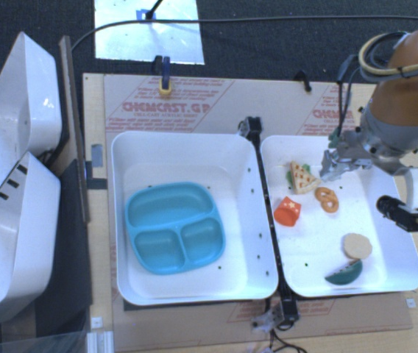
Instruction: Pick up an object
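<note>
A bench with two shallow white bins side by side, seen from above, my arm reaching in from the right.

I see my gripper (332,166) low over the far part of the right bin (408,267); I cannot tell how it is set. Just beside it, toward the left bin, lies a pizza-slice toy (302,176). A pretzel (327,198) sits just below it in the picture, and a red cube (288,212) a little farther, down and left. Well below it, near the front wall, rest a tan round biscuit (356,246) and a green watermelon wedge (344,272). The left bin (143,149) holds a blue divided tray (174,226).
</note>
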{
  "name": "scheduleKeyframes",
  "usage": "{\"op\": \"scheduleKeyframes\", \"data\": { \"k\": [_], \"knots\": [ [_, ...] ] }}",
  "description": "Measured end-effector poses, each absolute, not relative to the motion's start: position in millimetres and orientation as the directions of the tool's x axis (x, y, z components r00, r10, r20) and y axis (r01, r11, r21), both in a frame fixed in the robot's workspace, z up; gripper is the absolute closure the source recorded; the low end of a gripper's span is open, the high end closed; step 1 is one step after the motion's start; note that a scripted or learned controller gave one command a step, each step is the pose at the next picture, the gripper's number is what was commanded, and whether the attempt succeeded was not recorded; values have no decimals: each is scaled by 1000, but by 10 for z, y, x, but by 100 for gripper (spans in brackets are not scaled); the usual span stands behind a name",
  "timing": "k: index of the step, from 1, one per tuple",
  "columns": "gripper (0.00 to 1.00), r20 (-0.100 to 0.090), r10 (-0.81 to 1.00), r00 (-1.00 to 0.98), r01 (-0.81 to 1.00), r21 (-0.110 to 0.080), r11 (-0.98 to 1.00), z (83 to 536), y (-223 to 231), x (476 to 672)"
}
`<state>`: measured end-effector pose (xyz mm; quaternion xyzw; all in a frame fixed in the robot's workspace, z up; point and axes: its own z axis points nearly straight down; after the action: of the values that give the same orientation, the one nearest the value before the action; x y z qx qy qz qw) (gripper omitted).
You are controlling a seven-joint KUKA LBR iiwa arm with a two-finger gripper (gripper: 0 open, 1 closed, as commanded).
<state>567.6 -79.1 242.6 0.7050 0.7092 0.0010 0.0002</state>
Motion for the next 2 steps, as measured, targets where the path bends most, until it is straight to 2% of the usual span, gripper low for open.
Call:
{"op": "scheduleKeyframes", "data": {
  "k": [2],
  "knots": [
    [100, 1, 1000, -5, 1000, 1, 5, 2485, 96, 5970]
  ]
}}
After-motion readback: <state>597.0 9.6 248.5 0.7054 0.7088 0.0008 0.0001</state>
